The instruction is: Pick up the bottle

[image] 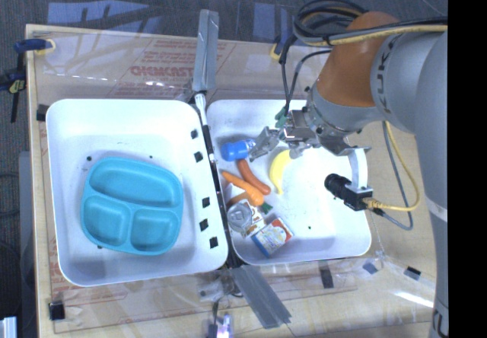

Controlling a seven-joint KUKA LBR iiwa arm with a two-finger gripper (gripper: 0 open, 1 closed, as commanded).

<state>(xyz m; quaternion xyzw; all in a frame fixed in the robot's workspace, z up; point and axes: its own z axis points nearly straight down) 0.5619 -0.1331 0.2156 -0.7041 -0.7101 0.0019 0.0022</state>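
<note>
Down at the near edge of the right bin [346, 241] I see a small printed carton [270, 237] lying tilted, with a crumpled silvery object [241, 216] just beside it and what looks like a carrot [247, 180] running diagonally above them. These sit crowded against the divider side of the bin, which I judge leaves the far-left corner as the tight spot the arm must work in. That corner is where I take the bottle [236, 150] to be: a small blue thing lying on its side, close to the bin's left wall, though it is too small for me to be sure of its cap or its shape. A banana [278, 170] lies just to its right, near the carrot's upper end. From the right, the gripper [266, 142] is reaching in low over the bin, its metal fingers pointing toward the blue object and apparently just beside it; I cannot tell whether they stand apart or together, and I see nothing held between them. I judge the wrist is tilted this way so the approach comes along the bottle's length rather than over the banana. In the left bin [68, 176] a turquoise divided tray [133, 207] rests flat, well apart from all this. My worry is the wall: a grasp so near it may nudge the bottle rather than close on it.
</note>
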